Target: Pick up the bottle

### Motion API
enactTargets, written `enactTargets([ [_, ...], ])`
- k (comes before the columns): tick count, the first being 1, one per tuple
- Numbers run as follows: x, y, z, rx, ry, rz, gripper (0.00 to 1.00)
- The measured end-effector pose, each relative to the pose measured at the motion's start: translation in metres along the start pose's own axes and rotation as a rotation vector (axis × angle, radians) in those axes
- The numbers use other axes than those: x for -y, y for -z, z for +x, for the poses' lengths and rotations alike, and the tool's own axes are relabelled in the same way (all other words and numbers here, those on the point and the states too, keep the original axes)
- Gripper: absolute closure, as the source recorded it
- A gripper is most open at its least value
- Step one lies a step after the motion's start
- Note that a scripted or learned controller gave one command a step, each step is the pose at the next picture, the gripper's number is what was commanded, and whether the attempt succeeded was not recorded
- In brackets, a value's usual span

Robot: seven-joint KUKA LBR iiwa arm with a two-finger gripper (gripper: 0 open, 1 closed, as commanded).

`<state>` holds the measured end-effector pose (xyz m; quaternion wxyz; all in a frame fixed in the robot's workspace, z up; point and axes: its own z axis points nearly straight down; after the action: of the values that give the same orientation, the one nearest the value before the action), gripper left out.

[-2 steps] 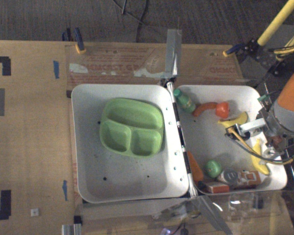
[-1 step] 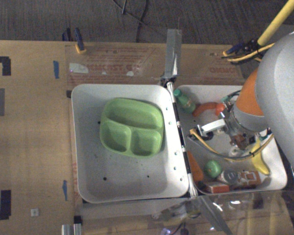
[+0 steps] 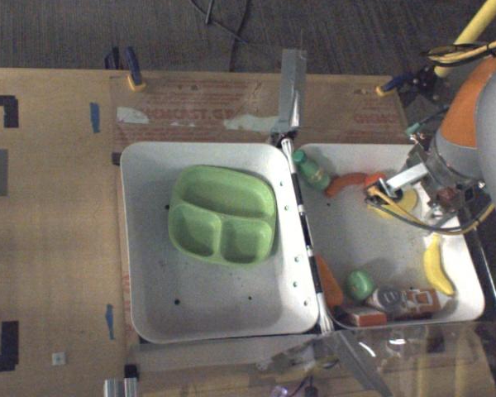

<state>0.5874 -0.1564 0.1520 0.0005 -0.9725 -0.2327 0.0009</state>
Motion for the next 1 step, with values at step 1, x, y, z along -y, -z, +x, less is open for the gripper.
enactTargets([
  [1,0.0106,0.0111,-0.0368,0.003,-0.239,0.004,0.0],
])
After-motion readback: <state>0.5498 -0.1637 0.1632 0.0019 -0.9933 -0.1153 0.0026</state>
